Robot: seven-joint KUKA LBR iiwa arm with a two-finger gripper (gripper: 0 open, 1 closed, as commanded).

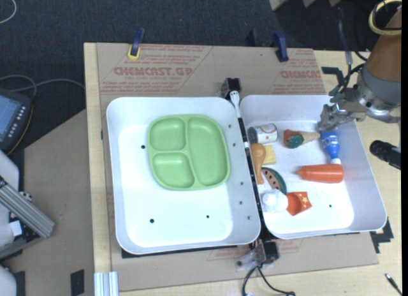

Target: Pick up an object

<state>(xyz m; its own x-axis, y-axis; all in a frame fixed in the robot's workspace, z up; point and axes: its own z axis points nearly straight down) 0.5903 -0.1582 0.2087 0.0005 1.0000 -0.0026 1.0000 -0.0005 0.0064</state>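
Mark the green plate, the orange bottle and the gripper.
green plate [189, 152]: camera view, on the ridge between its compartments.
orange bottle [320, 173]: camera view, mid-body.
gripper [331, 117]: camera view, at its tip above the blue item.

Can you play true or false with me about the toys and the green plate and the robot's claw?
1. The green plate sits in the left bin. True.
2. The green plate has toys piled on it. False: its three sections are bare; the toys lie in the right bin.
3. The claw is above the right bin, near the blue bottle. True.
4. The orange bottle stands upright. False: it lies on its side.
5. The blue bottle is in the left bin. False: it is in the right bin, just above the orange bottle in the picture.
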